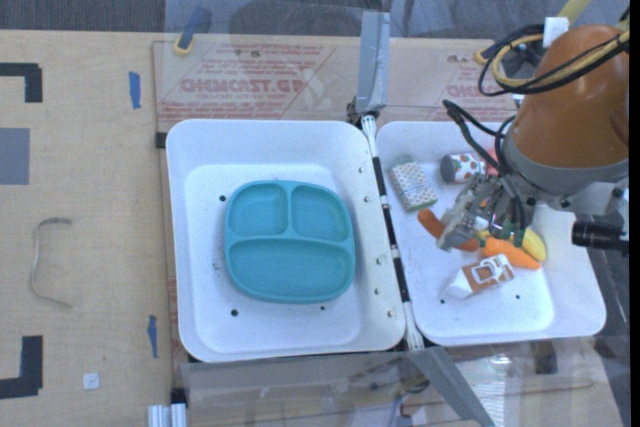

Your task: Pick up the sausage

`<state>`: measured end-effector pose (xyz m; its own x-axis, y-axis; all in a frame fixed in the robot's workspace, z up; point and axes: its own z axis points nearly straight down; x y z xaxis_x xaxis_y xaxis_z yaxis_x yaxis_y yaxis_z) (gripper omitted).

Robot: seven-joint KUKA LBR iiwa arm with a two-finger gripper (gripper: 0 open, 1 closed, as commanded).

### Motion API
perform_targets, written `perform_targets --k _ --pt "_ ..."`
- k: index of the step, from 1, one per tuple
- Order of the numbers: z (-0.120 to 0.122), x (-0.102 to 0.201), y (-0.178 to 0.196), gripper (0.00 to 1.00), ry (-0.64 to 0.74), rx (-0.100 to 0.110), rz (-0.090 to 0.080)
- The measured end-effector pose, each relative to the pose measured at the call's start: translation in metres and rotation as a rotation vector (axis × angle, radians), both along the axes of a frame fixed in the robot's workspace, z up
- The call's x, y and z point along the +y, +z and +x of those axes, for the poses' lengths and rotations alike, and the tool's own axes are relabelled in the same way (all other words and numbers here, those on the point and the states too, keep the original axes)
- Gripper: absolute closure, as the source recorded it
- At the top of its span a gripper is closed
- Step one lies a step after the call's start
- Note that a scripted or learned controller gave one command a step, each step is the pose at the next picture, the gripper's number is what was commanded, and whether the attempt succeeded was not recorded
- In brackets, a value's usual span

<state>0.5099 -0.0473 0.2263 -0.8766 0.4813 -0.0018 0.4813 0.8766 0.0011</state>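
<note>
We see the gripper (468,227) low in the right bin (570,310), down among the toy food; whether its jaws are wide or shut we cannot tell. The sausage (432,222), as we read the orange-red piece, lies on the bin floor just left of it. The blue divided plate (290,242) sits in the left bin (200,215). We judge the pick not yet done.

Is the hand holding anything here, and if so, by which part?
Cannot be told. The hand is down among the toys in the right bin, over an orange piece, but no grip is visible.
</note>
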Motion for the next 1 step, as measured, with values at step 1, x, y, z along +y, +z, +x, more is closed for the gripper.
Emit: perform_targets --k 1 --pt "0.0199 0.0499 0.0306 1.00 -0.014 -0.002 0.000"
